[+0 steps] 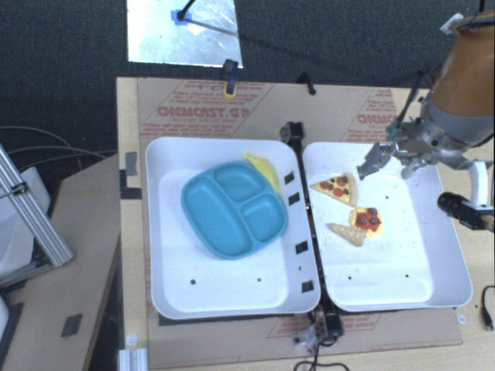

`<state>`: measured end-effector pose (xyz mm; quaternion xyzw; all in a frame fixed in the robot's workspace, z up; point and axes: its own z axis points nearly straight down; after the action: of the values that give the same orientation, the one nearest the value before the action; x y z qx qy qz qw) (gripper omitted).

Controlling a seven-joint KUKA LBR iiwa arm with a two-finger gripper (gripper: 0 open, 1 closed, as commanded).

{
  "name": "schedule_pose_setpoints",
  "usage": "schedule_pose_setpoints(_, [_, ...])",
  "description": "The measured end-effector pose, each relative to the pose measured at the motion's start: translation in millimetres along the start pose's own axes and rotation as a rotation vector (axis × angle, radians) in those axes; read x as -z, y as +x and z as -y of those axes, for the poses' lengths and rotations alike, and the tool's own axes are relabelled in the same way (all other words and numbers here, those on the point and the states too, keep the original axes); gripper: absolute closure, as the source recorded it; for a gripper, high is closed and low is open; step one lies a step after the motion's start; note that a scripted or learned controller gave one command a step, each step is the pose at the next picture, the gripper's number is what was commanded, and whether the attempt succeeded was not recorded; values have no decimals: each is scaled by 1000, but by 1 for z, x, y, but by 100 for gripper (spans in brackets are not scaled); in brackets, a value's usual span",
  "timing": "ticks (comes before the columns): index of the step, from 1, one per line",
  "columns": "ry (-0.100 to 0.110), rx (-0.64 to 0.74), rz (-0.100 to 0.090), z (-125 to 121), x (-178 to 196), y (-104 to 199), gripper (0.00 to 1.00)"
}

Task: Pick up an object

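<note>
- Nearest, one pizza slice [362,224] lies mid right bin [433,284]; a second pizza slice [337,187] lies just beyond.
- My gripper [377,161] hovers above the bin's far edge, empty; its opening I cannot tell.
- Step: approach. Next: descend onto the second slice.
- Farther left: blue tray [232,209].

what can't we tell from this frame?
- Gripper: too small and dark in the camera view to tell its state.
- Yellow item: mostly hidden behind the blue plate; identity unclear.
- Arm: cut off by the right edge.
</note>
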<state>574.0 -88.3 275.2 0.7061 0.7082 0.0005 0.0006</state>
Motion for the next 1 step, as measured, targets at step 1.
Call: schedule_pose_setpoints(1, [-3,2,0,-1,11,0,100])
